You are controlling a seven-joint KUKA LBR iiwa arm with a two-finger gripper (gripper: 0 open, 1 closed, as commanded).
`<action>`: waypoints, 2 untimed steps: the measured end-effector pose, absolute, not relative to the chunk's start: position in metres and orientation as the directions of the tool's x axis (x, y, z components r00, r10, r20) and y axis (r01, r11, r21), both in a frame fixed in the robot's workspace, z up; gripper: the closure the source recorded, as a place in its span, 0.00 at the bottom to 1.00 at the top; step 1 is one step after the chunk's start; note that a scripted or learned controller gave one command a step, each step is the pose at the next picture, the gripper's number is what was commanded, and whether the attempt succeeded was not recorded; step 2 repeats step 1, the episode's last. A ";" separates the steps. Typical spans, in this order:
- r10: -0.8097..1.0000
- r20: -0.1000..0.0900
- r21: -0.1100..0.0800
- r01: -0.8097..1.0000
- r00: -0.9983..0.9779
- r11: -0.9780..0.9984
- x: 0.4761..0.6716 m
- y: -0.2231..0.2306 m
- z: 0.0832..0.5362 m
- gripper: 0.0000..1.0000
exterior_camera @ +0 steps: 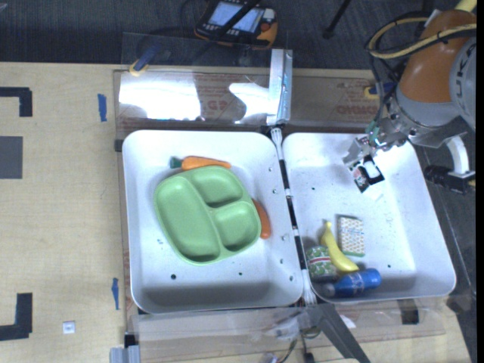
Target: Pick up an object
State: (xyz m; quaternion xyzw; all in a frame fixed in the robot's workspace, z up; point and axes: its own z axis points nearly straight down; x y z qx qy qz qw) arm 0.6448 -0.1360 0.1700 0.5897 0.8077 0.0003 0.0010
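There are two white bins side by side: the left bin [144, 278] and the right bin [423, 225]. The divider [287, 203] between them serves here as landmark.

Left of the divider lie three things: one green tray [206, 214] with three compartments, one carrot [204, 162] at the tray's far edge, and one more orange piece [263, 221] between the tray and the divider.

Right of the divider, at its near end, four things lie in one cluster: one banana [337, 251], one checkered packet [351, 234] just beside it, one blue bottle [354, 282] touching the near wall, and one green-and-red item [320, 262] close against the divider, partly under the banana.

The gripper [366, 166] hangs right of the divider's far part, over the bare floor of the right bin. Nothing sits between its fingers; how wide they stand I cannot tell, because they are small and dark.

The cluster is well apart from the gripper, nearer to the camera and a little closer to the divider. Between gripper and cluster the floor is free. The bottle and the green-and-red item sit tight against walls; the banana and packet have open room on the side away from the divider.
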 end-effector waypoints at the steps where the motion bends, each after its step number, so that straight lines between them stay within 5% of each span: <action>1: 0.940 0.000 -0.001 0.940 -0.342 0.342 0.634 -0.086 0.184 1.00; 2: 0.940 0.000 -0.001 0.940 -0.342 0.342 0.634 -0.086 0.184 1.00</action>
